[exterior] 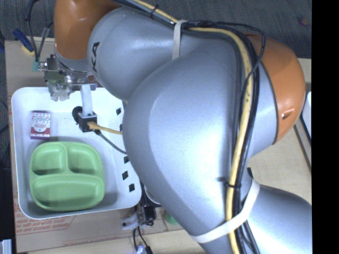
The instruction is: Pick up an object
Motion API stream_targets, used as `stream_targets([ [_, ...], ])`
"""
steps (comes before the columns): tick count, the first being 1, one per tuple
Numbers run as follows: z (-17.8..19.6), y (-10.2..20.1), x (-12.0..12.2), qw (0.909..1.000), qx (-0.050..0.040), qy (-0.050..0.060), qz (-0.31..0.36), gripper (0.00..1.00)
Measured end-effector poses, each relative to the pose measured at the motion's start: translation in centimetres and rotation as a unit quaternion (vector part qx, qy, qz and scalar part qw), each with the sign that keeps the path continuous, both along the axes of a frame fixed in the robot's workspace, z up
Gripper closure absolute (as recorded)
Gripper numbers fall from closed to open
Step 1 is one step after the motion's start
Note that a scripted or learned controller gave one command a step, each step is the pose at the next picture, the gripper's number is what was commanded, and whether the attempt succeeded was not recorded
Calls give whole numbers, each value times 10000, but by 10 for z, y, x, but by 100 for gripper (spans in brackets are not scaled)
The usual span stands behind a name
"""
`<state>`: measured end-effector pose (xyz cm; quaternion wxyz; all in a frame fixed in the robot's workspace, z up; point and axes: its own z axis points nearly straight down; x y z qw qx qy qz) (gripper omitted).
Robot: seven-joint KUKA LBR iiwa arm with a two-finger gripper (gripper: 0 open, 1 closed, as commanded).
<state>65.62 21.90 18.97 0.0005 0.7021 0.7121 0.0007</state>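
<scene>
A green divided plate (66, 176) lies in the near part of the left white bin (21, 97). A small red-and-white packet (40, 124) rests flat just beyond the plate, near the bin's left wall. My gripper (57, 91) hangs over the bin's far left corner, above and to the right of the packet; the grey arm covers most of it. Nothing is visibly held.
The big grey arm with its orange bands (201, 120) covers the right bin and most of the bench. A black cable fitting with a tan cable (87, 121) hangs over the left bin's middle. Cardboard (47, 224) edges the bin's near side.
</scene>
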Motion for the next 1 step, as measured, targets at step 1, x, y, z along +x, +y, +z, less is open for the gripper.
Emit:
stream_targets([
  [1, 0, 0, 0, 10000, -1, 3, 3, 0],
])
